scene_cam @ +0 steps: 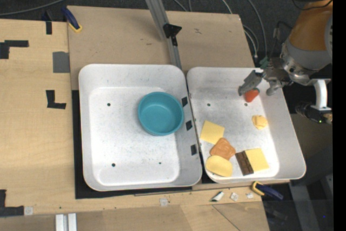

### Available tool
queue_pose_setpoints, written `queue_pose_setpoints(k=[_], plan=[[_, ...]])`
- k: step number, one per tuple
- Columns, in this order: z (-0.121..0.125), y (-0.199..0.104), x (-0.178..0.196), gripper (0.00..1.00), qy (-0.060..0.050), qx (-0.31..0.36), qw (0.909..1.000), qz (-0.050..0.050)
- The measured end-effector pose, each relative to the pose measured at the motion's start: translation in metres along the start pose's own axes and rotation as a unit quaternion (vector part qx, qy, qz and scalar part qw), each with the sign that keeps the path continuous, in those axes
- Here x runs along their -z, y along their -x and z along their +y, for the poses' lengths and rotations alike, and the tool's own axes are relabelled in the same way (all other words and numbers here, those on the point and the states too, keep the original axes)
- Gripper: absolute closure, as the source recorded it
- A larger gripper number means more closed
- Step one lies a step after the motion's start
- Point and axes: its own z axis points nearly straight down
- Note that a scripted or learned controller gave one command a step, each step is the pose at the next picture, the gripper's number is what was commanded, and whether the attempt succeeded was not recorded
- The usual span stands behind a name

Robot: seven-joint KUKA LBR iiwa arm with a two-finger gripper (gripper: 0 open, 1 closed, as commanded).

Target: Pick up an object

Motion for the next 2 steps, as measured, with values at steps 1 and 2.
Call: queue_pose_setpoints(k=[1, 2], plan=[[0.000, 0.000, 0.000, 0.00, 0.000, 0.000, 1.0000, 0.000], [-0.004, 0.002, -0.044, 0.00, -0.002, 0.000, 1.0000, 0.000]])
